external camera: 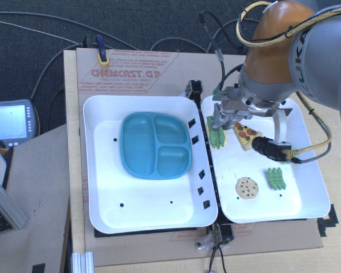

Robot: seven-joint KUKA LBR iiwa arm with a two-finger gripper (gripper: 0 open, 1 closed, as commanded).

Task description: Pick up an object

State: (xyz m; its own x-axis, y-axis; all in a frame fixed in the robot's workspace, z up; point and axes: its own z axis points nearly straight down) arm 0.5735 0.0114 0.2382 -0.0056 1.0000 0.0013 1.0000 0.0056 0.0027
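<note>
Grey arm (324,50), orange band (273,44), yellow cable (256,16)

Two bins side by side on the bench (131,75). In the left bin (96,169), a tray (156,145) with three parts, lying near the middle. In the right bin (307,192), a pizza slice (245,135) toward the back, with a leafy piece (216,136) just left of it, close to the wall between the bins. Nearer the front, a cookie (247,187), and just right of it a bumpy piece (276,178). Above the back of the right bin, the gripper (220,120), right over the leafy piece. Off the bench to the left, a small screen (9,120).
</note>
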